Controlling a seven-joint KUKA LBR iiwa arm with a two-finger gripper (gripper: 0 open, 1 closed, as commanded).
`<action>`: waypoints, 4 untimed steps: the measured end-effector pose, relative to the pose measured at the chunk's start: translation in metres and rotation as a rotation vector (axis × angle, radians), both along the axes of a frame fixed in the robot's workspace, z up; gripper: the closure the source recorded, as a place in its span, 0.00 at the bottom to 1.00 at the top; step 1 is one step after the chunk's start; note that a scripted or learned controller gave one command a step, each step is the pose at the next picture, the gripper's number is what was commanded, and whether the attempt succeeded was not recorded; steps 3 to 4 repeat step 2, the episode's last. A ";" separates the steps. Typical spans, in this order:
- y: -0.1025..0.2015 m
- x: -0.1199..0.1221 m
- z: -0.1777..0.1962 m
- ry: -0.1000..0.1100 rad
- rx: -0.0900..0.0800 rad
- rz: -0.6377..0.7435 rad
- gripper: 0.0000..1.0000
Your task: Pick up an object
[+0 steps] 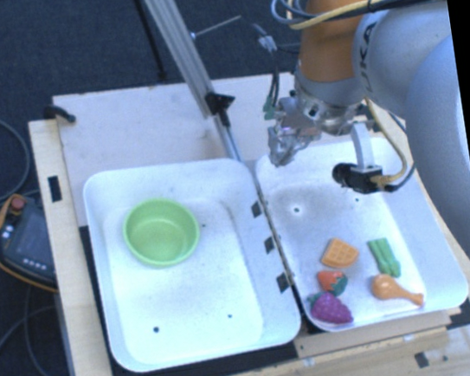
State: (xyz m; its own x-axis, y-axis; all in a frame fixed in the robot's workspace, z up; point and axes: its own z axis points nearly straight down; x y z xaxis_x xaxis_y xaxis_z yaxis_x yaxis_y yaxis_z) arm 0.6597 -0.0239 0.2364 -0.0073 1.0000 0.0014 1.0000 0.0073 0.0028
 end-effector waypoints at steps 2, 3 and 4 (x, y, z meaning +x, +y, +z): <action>0.107 0.006 -0.008 0.001 -0.001 0.000 1.00; 0.107 0.006 -0.008 0.001 -0.001 0.000 1.00; 0.107 0.006 -0.008 0.001 -0.001 0.000 1.00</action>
